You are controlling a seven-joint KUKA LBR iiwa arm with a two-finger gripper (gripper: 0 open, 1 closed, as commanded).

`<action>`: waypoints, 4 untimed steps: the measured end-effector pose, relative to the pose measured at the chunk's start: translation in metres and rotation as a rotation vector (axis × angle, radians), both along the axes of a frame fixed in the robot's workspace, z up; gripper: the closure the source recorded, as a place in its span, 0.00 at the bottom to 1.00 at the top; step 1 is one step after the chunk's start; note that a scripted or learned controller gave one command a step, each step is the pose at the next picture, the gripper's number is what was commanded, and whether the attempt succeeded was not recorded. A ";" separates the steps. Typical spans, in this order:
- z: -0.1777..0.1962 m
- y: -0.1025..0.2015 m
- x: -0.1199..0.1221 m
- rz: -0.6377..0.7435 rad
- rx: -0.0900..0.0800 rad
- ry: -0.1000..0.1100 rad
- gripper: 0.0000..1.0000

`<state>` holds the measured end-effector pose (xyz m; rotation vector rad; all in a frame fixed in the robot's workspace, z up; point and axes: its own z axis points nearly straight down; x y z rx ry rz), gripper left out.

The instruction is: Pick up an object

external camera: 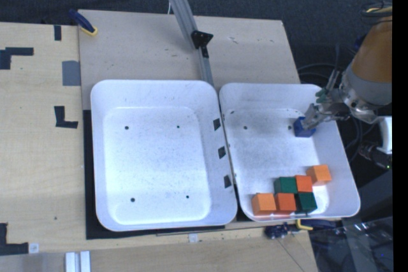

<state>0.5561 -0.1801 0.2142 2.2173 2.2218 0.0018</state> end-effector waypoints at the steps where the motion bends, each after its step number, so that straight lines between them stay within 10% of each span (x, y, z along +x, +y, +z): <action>1: 0.011 0.055 0.011 0.006 0.003 0.002 1.00; 4: 0.000 0.201 0.067 0.005 0.003 0.004 1.00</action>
